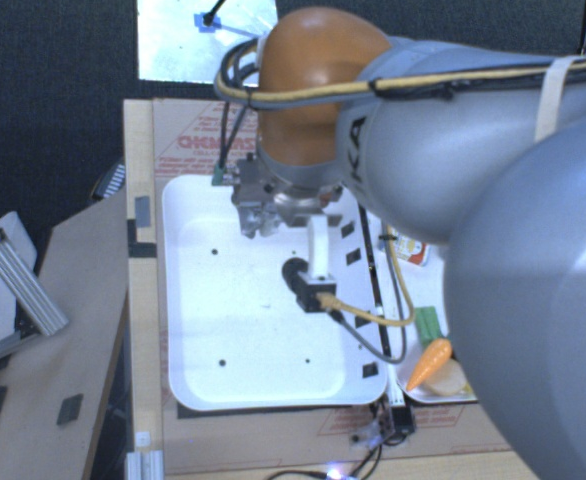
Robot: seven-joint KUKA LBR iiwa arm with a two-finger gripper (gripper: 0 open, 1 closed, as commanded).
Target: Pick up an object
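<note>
R bin [425,288] mostly under arm [473,148] | orange obj [431,360], maybe carrot, part hidden | arm cut at edge

Arm [453,118] stretched across, claw [258,218] pointing down.

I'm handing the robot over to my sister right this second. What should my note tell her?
End effector: over the far end of the left bin. Its grip cannot be judged from this view, and no object is seen in it.
Things: an orange carrot-shaped toy and a green block lie in the right bin, on the strip that shows beside the arm. The arm hides most of that bin.
Done: no pick is visible yet.
Left: choose an object, probably from the right bin, grasp it and lift it.
</note>
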